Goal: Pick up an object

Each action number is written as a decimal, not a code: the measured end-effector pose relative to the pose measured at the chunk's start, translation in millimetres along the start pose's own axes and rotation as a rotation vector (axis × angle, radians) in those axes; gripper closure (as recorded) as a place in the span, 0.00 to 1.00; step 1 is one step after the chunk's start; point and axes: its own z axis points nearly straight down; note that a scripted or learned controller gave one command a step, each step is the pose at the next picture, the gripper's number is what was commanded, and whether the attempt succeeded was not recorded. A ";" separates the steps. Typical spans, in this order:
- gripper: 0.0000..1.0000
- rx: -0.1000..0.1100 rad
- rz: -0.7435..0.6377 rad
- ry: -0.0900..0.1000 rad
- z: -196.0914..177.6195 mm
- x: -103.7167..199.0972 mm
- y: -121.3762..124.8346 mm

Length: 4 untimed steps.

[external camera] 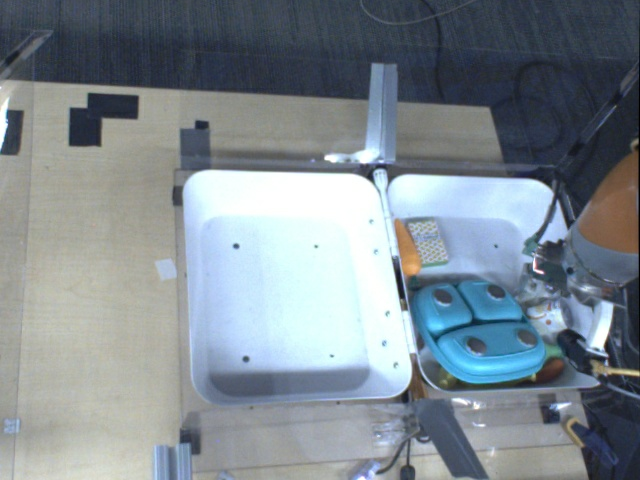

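Note:
The right bin (pixel 480 200) holds two turquoise plastic pieces with grey studs: one (pixel 468 304) in the middle and a rounder one (pixel 488 352) against the front wall. An orange object (pixel 407 249) lies along the bin's left wall. Beside it is a small patterned pad (pixel 427 241). A dark red and green item (pixel 553 369) peeks out from under the front turquoise piece. My gripper (pixel 547 296) hangs low at the bin's right side, just right of the turquoise pieces, below the arm's orange band (pixel 612 211). Nothing is visibly held.
The left bin (pixel 280 288) sits beside the right one, sharing a middle wall. A metal post (pixel 383 108) rises behind the bins' junction. Black marks (pixel 100 116) lie on the bench at the far left. A cable (pixel 420 8) loops on the floor behind.

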 end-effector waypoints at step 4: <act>1.00 -0.041 0.679 0.026 -53.8 3.5 -26.3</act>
